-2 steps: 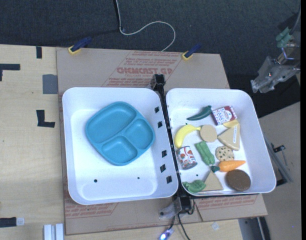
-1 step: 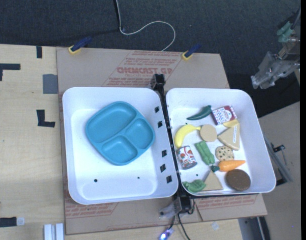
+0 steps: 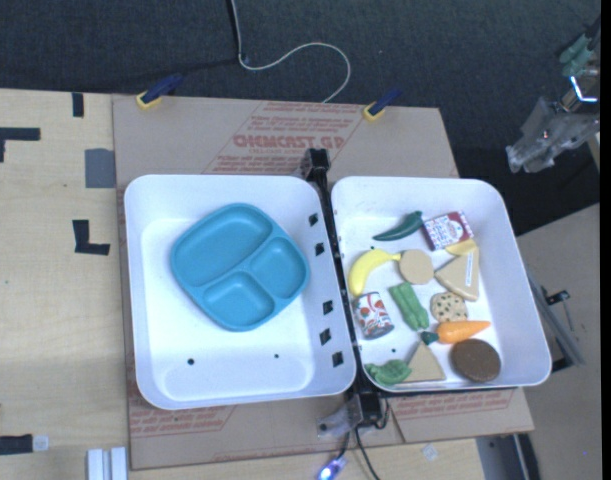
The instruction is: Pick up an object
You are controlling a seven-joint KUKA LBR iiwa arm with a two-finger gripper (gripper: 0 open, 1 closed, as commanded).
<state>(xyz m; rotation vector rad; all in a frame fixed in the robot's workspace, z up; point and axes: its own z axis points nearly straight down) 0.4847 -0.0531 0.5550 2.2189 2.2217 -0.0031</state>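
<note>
Camera view: jaws [image 3: 530,153] off the bins, state unclear; cardboard [image 3: 285,138] lettering too blurred to read

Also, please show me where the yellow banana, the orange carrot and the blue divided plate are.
yellow banana [image 3: 368,265], camera view, middle of its curve
orange carrot [image 3: 463,331], camera view, middle of its body
blue divided plate [image 3: 190,253], camera view, left rim

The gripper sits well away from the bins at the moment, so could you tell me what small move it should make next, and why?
Probably a move inward toward the right bin. The gripper sits beyond that bin's far right corner, off the bench, with nothing between it and the toys. All the pickable pieces, such as the banana and carrot, lie in that bin; the left bin has a blue tray.
</note>
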